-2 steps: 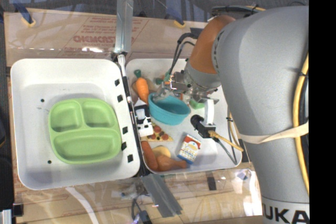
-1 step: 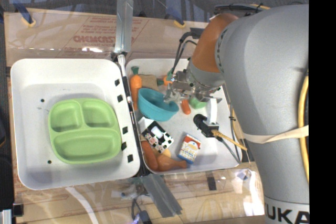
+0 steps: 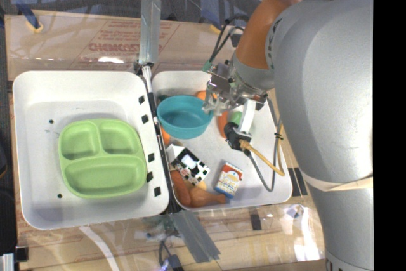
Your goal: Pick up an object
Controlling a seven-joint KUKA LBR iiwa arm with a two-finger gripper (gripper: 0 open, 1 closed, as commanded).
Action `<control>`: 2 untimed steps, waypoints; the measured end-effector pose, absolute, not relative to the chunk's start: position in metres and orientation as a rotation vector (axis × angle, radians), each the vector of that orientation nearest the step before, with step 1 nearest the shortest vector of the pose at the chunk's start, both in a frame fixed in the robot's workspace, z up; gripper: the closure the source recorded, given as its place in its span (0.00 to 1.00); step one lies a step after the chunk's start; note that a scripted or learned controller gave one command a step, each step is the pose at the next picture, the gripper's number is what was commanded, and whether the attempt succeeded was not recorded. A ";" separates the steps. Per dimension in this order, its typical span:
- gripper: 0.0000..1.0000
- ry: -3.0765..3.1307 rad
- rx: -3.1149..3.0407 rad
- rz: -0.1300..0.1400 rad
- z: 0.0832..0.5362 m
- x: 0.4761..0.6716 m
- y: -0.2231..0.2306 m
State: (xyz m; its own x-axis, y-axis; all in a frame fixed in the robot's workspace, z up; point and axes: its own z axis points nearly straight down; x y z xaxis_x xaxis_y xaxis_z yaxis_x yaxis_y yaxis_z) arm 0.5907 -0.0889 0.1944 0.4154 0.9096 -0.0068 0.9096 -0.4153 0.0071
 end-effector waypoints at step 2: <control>1.00 1.934 2.482 -0.007 0.218 0.552 -0.119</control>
State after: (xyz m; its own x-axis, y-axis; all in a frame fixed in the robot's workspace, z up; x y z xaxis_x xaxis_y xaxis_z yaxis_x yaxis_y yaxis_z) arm 0.5516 -0.1188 0.2179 0.2447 0.9696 -0.0004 0.9696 -0.2447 -0.0069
